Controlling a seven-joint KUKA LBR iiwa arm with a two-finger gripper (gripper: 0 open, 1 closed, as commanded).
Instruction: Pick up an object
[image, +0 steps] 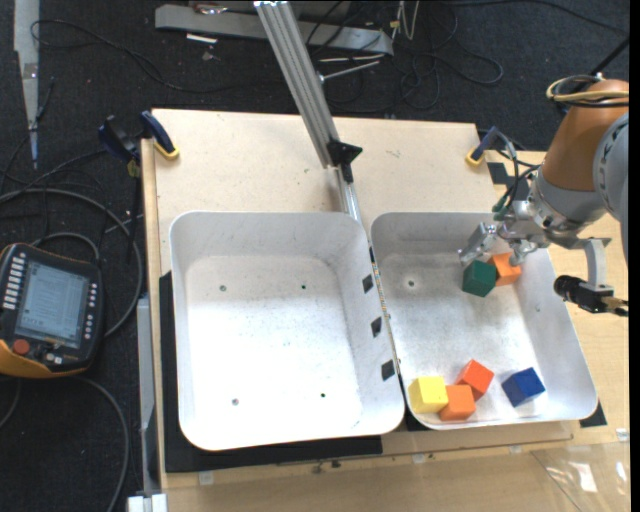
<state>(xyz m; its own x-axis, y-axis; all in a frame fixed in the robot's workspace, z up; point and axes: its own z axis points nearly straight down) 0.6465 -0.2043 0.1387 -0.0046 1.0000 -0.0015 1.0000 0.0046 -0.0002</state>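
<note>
My gripper (497, 243) hangs over the far part of the right bin (560, 330), reaching in from the right. Directly below it, and touching it in this view, is a green cube (479, 277). A small orange block (508, 268) sits against the cube's right side. I cannot see whether either one is gripped. Along the bin's near edge lie a yellow cube (429, 392), two orange cubes (477, 376) (459, 401) and a blue cube (523, 386).
The left bin (200, 300) stands beside the right one, and they meet along a raised middle rim (378, 310). A slanted metal bar (305, 85) runs from the top down to that rim. A teach pendant (50, 310) lies off the bench at the left.
</note>
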